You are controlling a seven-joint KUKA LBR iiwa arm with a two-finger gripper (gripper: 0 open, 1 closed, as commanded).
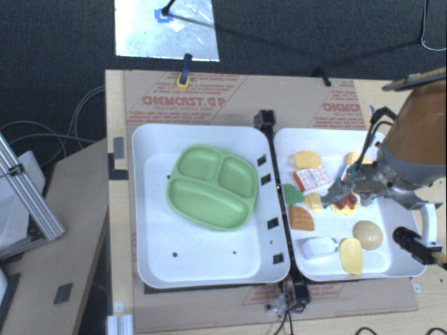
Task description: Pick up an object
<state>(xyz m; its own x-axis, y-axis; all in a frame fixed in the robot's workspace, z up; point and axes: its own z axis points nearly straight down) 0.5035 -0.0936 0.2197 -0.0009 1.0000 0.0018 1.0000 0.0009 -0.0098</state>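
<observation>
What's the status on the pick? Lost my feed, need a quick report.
Gripper low in right bin, among the toy food. Fingertips over red item; grasp not confirmed. Yellow piece and red-white packet crowd close by.

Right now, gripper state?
Gripper: cannot be told. It is low in the right bin among the toy food, by a red item.

We find the right bin (401,267) crowded — toy foods lie close together around the hand (340,195), with narrow gaps between them. In the left bin (150,187) only the green divided plate (211,186) stands in the way — bare white floor surrounds it, widest along the near edge.
</observation>
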